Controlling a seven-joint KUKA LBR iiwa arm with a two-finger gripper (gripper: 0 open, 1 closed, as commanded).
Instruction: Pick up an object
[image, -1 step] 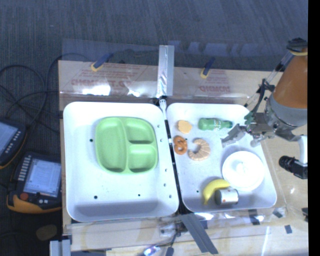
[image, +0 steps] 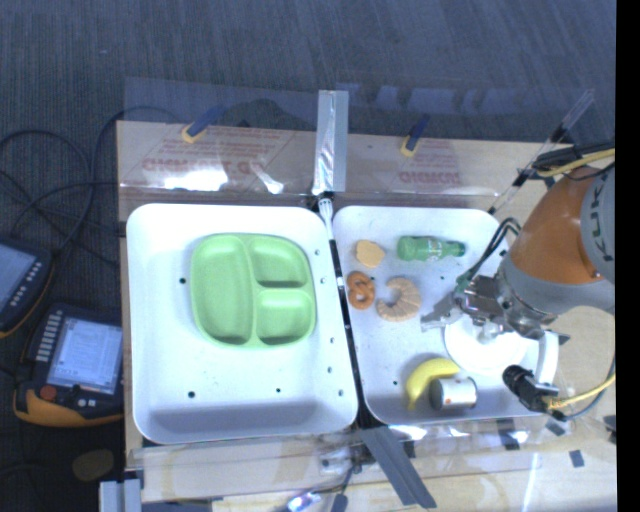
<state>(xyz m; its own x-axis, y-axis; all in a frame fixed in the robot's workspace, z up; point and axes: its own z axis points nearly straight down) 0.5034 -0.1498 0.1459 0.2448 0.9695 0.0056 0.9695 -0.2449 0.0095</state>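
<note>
The right bin (image: 380, 395) holds several small objects. A green bottle (image: 430, 247) lies on its side near the far wall, with a small orange piece (image: 369, 253) to its left. Nearer lie a brown pretzel (image: 359, 290) and a tan half-ring pastry (image: 400, 298). A yellow banana (image: 425, 377) and a silver can (image: 453, 392) lie together at the front. My gripper (image: 478, 303) hangs over the right half of this bin, just above a white round disc (image: 485, 350) and right of the pastry. Nothing is visibly held in it.
The left bin (image: 160, 400) bears a green divided plate (image: 252, 288). The arm's grey and orange body (image: 560, 250) covers the right bin's right wall. Cables and a black fitting (image: 525, 385) hang near the front right corner. A pendant (image: 75, 355) sits on the floor at left.
</note>
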